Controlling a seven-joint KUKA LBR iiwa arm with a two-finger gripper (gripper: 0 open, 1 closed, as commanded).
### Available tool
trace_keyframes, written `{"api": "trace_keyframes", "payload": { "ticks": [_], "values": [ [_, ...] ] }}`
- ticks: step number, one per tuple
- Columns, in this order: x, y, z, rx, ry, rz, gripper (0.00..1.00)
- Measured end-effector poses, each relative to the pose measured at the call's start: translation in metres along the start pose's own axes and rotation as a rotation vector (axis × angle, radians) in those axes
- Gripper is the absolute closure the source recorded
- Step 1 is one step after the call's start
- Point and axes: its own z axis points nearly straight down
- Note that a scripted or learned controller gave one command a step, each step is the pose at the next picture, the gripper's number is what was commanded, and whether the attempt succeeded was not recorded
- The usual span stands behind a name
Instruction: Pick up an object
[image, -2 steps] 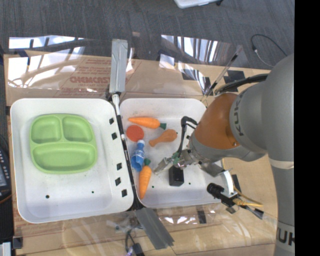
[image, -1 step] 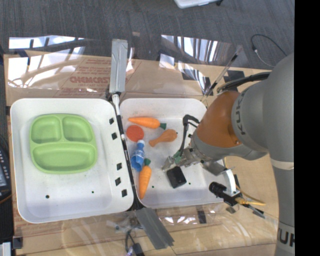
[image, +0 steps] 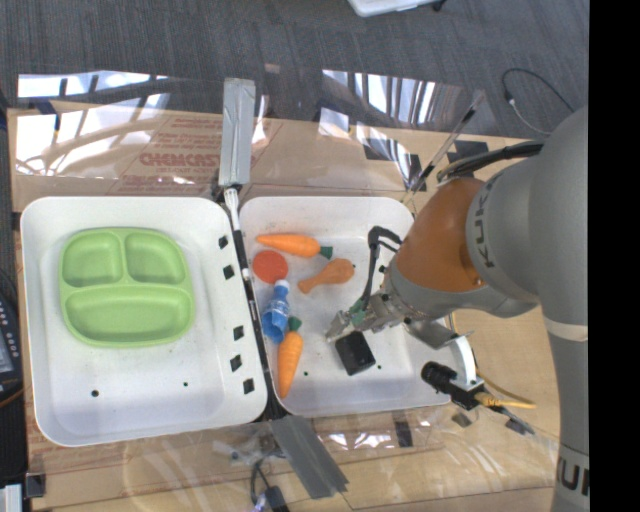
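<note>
A brown bench (image: 330, 150) bears two white bins. In the right bin (image: 390, 212), the gripper (image: 352, 335) hangs low over bare floor; whether its fingers are apart is unclear. Beyond lie a carrot (image: 289, 362), blue bottle (image: 276, 312) and drumstick (image: 328, 276); closing here would likely catch nothing.

Bright even light, glare on plastic sheeting (image: 380, 95), soft focus

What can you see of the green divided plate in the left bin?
The green plastic divided plate is a rounded rectangle with three recesses: two smaller ones along the far side and one long one along the near side. It looks matte and smooth, with nothing visible in the recesses. It lies flat and upright on the floor of the left shallow white bin, toward the far-left part, apart from the walls.
</note>
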Motion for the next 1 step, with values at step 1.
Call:
{"api": "trace_keyframes", "payload": {
  "ticks": [1],
  "values": [
    [0.0353,0.0564,-0.0942,-0.004,0.000,0.175,1.00]
  ]
}}
